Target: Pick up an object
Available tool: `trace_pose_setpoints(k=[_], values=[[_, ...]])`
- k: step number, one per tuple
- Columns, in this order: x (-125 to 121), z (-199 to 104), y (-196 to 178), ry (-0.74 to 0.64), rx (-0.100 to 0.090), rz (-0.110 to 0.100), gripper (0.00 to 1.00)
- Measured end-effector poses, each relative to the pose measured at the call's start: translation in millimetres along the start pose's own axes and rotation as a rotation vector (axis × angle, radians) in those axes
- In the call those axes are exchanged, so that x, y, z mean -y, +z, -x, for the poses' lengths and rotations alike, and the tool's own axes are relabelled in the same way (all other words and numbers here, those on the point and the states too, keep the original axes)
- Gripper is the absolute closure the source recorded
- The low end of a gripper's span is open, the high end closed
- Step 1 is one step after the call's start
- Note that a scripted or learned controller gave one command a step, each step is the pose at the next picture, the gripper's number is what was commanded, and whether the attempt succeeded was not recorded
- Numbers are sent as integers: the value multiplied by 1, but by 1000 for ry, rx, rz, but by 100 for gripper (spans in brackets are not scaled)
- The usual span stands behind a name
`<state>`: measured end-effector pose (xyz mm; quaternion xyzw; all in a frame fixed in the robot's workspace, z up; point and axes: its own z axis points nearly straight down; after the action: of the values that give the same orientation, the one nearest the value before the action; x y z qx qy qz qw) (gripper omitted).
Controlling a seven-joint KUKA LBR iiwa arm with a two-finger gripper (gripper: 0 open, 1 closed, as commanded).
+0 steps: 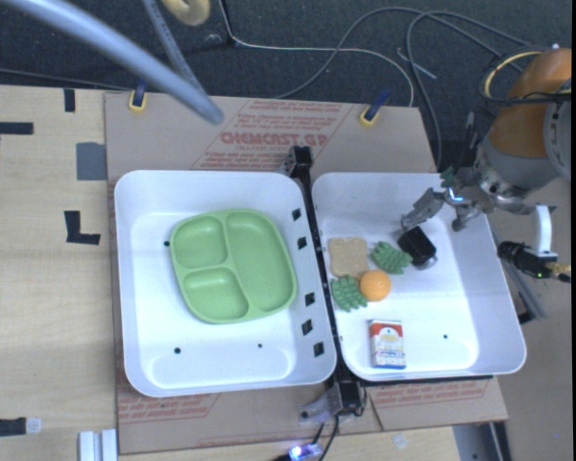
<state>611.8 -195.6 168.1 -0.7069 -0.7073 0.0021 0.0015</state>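
We are positioning the tool (418, 241) low in the right white bin (480, 296), just beside the green leafy toy (390, 256); we cannot tell its state. We are judging the approach step underway; next calls for lowering squarely onto 1 object.

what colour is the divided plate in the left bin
Light green plate, plain with no pattern, seen clearly in the camera view.

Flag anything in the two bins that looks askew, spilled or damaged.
Nothing stands out. The green divided plate lies flat in the left bin; the small items cluster loosely in the right bin, with the carton lying apart, none visibly damaged.
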Motion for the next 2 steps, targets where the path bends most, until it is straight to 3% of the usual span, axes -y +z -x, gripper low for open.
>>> trace_pose_setpoints(k=[2], values=[[-5,-5,82,-1,0,10,0]])
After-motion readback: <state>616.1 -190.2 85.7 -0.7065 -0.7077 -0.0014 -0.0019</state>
